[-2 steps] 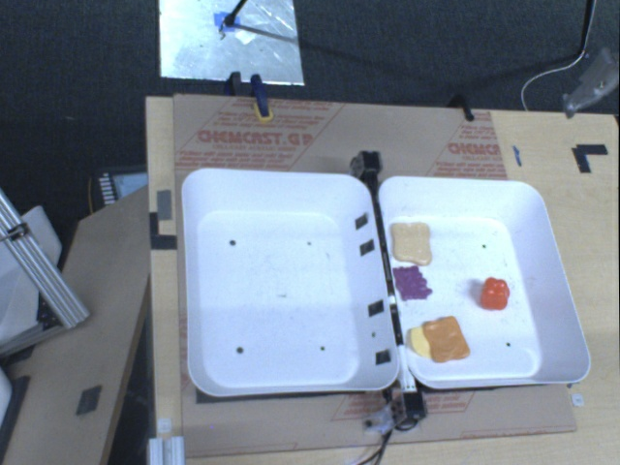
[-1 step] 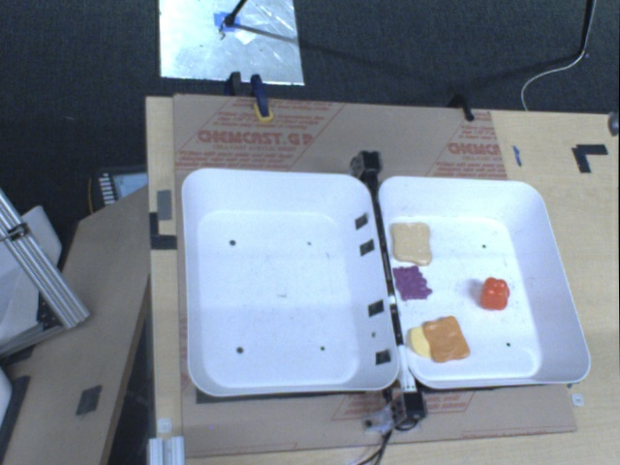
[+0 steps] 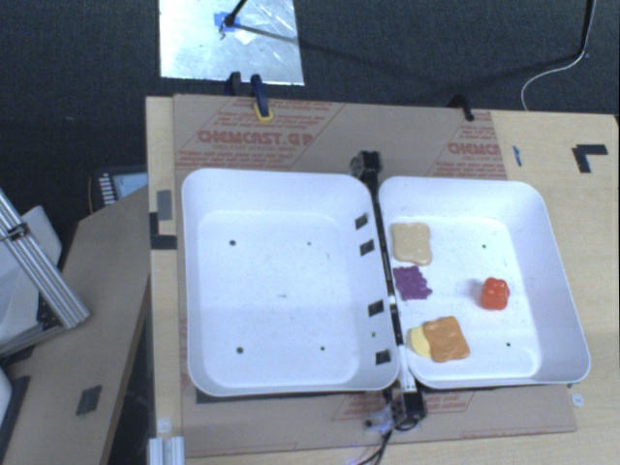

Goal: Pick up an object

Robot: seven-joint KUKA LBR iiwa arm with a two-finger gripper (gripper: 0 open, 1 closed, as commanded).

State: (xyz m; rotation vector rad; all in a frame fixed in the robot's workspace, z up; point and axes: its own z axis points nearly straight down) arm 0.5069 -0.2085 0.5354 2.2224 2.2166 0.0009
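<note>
The right bin (image 3: 542, 260) holds several small objects. A tan bread-like slice (image 3: 412, 243) lies near its upper left corner. Below it sits a purple lump (image 3: 412, 282). An orange-brown toast-like piece (image 3: 446, 338) rests partly over a small yellow piece (image 3: 418, 341) near the bin's front left. A red pepper-like object (image 3: 495, 294) stands alone toward the middle right.
The left bin (image 3: 281, 279) sits beside the right one, joined by a row of black clips (image 3: 373, 279) along the shared wall. Both rest on a cardboard sheet (image 3: 291, 134). A shiny metal plate (image 3: 231, 25) lies behind the bench.
</note>
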